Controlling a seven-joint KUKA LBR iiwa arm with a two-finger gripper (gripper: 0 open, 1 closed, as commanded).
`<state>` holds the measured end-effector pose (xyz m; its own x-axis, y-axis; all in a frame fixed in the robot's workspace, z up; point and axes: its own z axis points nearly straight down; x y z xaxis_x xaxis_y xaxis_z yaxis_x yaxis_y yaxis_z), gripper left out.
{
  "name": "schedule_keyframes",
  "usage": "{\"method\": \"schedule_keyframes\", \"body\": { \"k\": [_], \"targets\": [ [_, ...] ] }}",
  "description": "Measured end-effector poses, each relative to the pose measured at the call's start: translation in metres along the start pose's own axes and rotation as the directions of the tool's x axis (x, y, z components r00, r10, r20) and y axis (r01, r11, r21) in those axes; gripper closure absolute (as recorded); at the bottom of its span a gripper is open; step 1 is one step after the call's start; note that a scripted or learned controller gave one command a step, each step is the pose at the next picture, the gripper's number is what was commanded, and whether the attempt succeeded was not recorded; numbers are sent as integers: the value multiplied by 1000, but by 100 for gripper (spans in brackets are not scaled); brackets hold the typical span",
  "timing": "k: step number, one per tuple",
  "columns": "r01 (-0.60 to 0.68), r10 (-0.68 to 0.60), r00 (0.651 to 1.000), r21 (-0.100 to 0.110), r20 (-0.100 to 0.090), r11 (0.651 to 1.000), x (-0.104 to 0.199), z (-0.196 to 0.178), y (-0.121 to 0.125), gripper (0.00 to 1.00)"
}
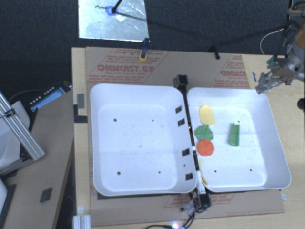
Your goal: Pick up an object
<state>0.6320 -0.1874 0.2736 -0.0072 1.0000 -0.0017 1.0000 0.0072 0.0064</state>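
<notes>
Bench with two shallow white bins side by side. Left bin (138,137): held no loose items, bare floor with a few small dark marks. Right bin (267,142): held four items, all in its left and middle portion. Item one, a pale yellow piece (206,114), lay near the dividing wall, toward the far side. Item two, a green leaf-shaped piece (203,131), lay just below the yellow one, touching or nearly touching it. Item three, a flat orange-red disc (205,148), sat directly below the leaf, their edges meeting. Item four, a small green block (234,134), stood apart from the other three, toward the middle of the bin. Gripper (265,86): hung at the upper right, above the far right corner of the right bin and outside the cluster of items; nothing was between its fingers, and they looked slightly parted, though the detail was too small to be sure. Step in hand, as judged: approach, with no object yet chosen or reached. Next move would call for travelling inward and down over one item; the green block, standing clear of its neighbours, looked the easiest target, the three touching pieces the likelier to be disturbed.
</notes>
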Motion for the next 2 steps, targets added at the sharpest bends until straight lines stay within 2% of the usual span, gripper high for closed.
{"method": "schedule_keyframes", "body": {
  "k": [1, 2],
  "targets": [
    [9, -9, 1000, -1, -6, 1000, 114, -20, 40, 100],
    [8, -8, 1000, 10, -7, 1000, 222, 43, 37, 100]
  ]
}}
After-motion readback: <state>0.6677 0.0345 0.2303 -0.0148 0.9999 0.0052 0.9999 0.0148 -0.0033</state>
